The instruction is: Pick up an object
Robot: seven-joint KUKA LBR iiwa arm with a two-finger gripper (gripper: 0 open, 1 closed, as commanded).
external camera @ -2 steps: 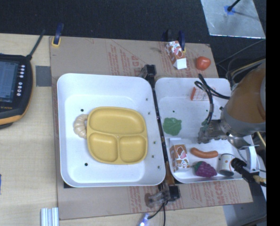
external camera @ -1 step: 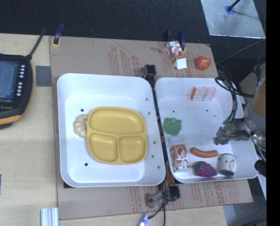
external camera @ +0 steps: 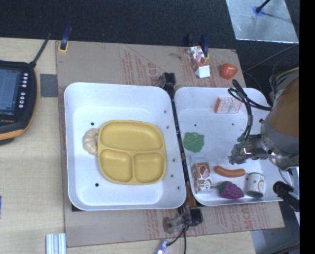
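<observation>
Pincer [external camera: 243, 153] is hanging low over the right side of the right bin [external camera: 210, 95], arm coming in from the right edge. Can't tell how it's set; the tip is a dark blur against the white floor, and nothing is visibly in it.

Nearest candidate is the sausage [external camera: 229, 171], lying just below and slightly left of the pincer, close by but apart from it. Its long axis is running left-right across the bin, so a grasp probably wants the pincer closing across the short way.

Working outward: small white cup [external camera: 254, 184] sitting just right of the sausage's end, purple grape bunch [external camera: 231, 190] below it, little carton [external camera: 202, 177] to the left. Green leafy piece [external camera: 194, 142] is lying mid-bin, well to the pincer's left. Flat orange-and-white packet [external camera: 227, 105] is up near the top wall.

Left bin [external camera: 78, 142] is holding a yellow divided tray [external camera: 131, 152] with a pale pastry-like piece [external camera: 89, 141] touching its left edge.

Outside the bins, a red tomato [external camera: 228, 70] and another small carton [external camera: 198, 60] are sitting on the tabletop [external camera: 19, 194].
</observation>
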